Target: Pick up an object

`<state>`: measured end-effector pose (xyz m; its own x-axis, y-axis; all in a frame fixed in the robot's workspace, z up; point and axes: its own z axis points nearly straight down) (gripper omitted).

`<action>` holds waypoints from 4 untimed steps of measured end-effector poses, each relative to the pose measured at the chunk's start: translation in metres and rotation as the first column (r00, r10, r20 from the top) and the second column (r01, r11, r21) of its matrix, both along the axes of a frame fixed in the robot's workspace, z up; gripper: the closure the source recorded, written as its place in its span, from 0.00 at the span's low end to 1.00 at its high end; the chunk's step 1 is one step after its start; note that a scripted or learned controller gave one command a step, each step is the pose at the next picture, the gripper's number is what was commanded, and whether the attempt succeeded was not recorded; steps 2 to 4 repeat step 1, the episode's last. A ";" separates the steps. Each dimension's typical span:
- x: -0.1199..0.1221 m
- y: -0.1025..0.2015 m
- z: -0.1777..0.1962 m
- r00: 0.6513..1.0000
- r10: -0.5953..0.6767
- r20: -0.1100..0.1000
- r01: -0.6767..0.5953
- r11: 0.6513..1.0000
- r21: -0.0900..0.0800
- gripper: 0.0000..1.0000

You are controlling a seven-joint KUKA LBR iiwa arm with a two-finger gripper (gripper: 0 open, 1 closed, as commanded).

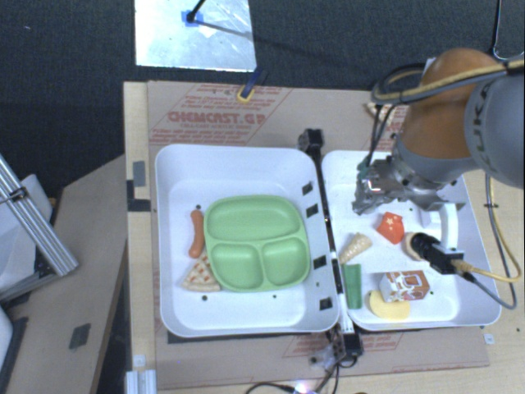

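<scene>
Bench: cardboard sheet (213, 113) is lying under two white bins set side by side, dark floor around it.
Left bin (174, 220): it is holding a green divided plate (254, 240), a toy sausage (197, 231) and a pizza slice (200, 276), all well apart from the arm.
Right bin (477, 295): this is where the action is sitting, with five small toys grouped in its lower half.
Gripper (367, 195): it is hovering low over the right bin's upper left part, with nothing visibly in it; whether it is spread or closed, I cannot tell from this angle.
Likely target: the red wedge (391, 226) is lying nearest, just beside the gripper, apart from its neighbours.
Handling: it is looking like light, stiff plastic, probably a bit slick; sloping faces could be squirting out of a pinch, so taking it across its widest flat sides seems safest.
Neighbours: a cream cone (355, 247) is lying near the divider, a green stick (352, 286) below it, a small carton (404, 285) touching a yellow piece (387, 306).
Alternative: the carton is offering flat parallel sides, but the yellow piece is crowding it.
</scene>
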<state>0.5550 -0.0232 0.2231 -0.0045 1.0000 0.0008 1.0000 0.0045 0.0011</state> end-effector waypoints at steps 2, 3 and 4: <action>0.003 0.001 0.007 1.000 0.000 0.000 0.000 1.000 0.000 1.00; 0.003 0.001 0.007 1.000 0.000 0.000 0.000 1.000 0.000 1.00; 0.003 0.001 0.007 1.000 0.000 0.000 0.000 1.000 0.000 1.00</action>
